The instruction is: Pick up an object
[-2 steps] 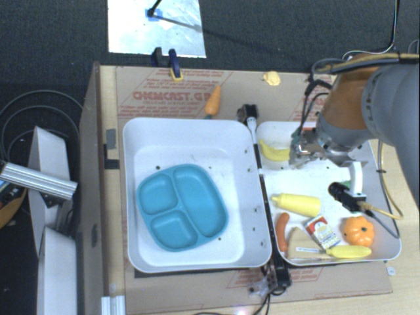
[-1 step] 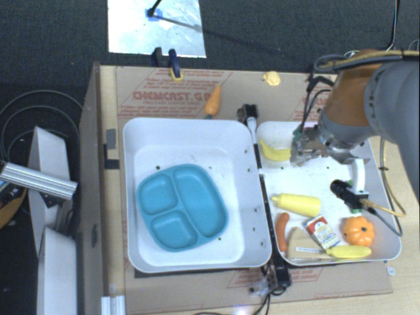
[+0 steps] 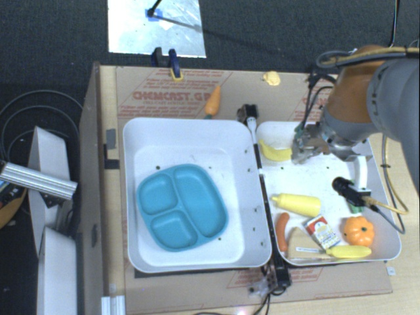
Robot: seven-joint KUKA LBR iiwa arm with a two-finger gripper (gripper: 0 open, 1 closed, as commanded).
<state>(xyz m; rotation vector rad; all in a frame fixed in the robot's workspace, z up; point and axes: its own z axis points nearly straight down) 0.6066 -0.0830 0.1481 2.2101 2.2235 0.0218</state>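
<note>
The object most likely to be picked is the yellow curved piece (image 3: pixel 274 152). It lies on the floor of the right bin (image 3: pixel 315 176), on the far side of the yellow squeeze bottle (image 3: pixel 296 204), close to the bin's corner and to the wall it shares with the left bin (image 3: pixel 151 136). The gripper (image 3: pixel 303 148) is low over the bin, also on the far side of the bottle and just beside the curved piece, on the side away from the shared wall. I cannot tell how far the gripper is open, and I see nothing held in it.

In my judgement the main risk is the position of the piece. It is near the corner, so a closing gripper may meet the wall first, or only push the piece against the wall and slide off its round back. If the gripper comes down a little beside the piece, it may close on nothing.

The other things seem less in danger. The sausage (image 3: pixel 282 230), the small red and white carton (image 3: pixel 319 231), the pale wedge (image 3: pixel 302 245), the banana (image 3: pixel 350 252) and the orange pumpkin (image 3: pixel 358 231) are all on the near side of the bottle, well apart from the gripper. The blue divided plate (image 3: pixel 182 205) lies in the left bin, beyond the shared wall from the bottle.
</note>
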